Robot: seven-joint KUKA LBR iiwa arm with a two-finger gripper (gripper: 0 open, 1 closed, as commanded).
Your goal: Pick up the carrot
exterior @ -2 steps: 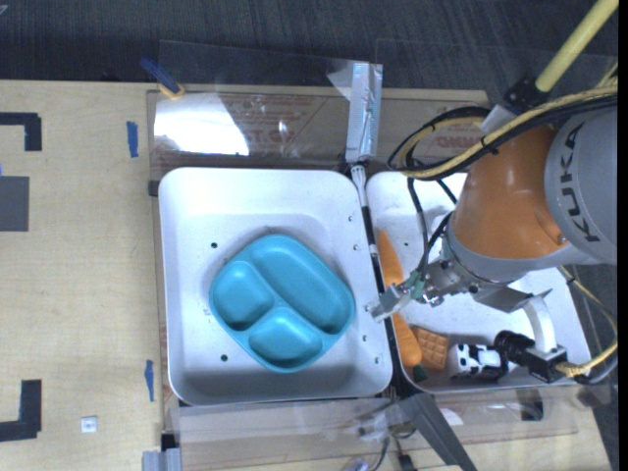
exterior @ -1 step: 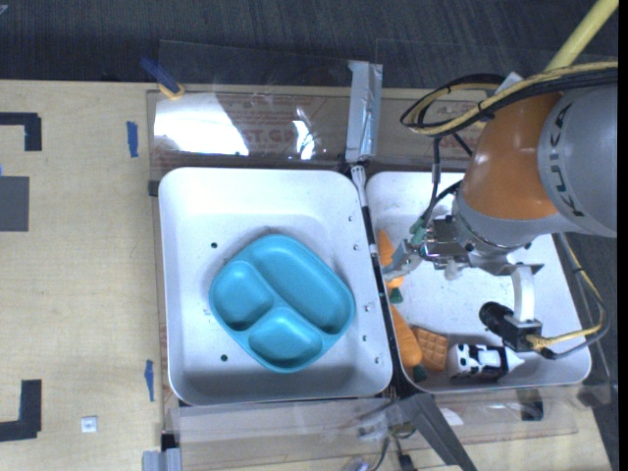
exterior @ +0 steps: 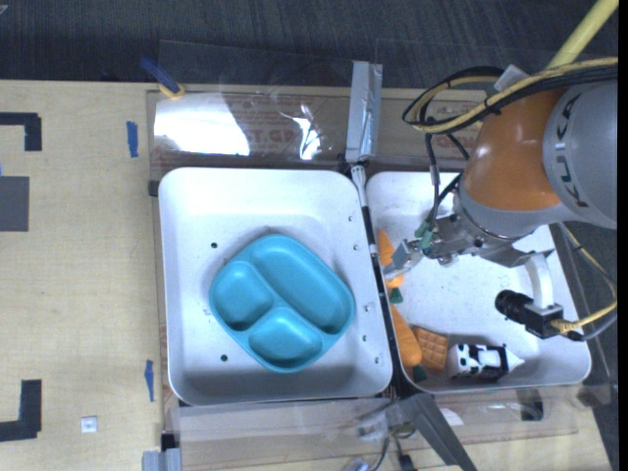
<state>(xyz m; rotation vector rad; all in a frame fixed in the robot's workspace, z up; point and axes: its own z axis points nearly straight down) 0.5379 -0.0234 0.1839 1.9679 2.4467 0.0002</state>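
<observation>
**Arm over the right bin, carrot at its left wall**

The carrot (exterior: 403,339) lies along the left wall of the right bin (exterior: 569,361), with a tan waffle-like piece (exterior: 432,345) and a black-and-white toy (exterior: 478,359) just beside it. The gripper (exterior: 424,244) hangs above the bin's left part — whether it is open or closed cannot be told. The left bin (exterior: 186,214) holds a blue divided plate (exterior: 282,301).
</observation>
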